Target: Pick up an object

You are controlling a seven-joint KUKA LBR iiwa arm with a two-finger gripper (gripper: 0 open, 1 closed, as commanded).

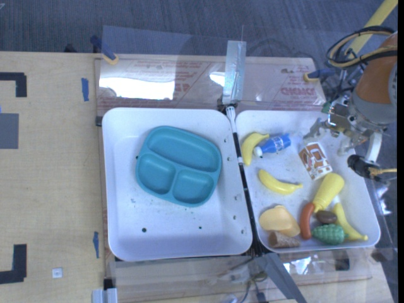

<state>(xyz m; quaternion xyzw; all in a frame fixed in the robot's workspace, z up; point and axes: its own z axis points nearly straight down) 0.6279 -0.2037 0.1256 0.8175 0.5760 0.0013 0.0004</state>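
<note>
Toy food fills the right white bin (372, 197): I see a yellow plastic banana (252, 145) and a blue-white bottle (275, 144) near its far left corner, an orange-white snack packet (314, 158) mid-bin. The gripper (347, 137) sits over the bin's far right corner, nothing visibly held. A teal three-compartment plastic plate (179, 165) lies mid left white bin (120, 169).

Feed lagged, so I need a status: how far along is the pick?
Done: nothing looks lifted. The bananas, blue bottle and snack packet all lie in the right bin.
In hand: the gripper sits at that bin's upper right edge, nothing seen between its fingers.
Left: descend, grasp, lift.
</note>
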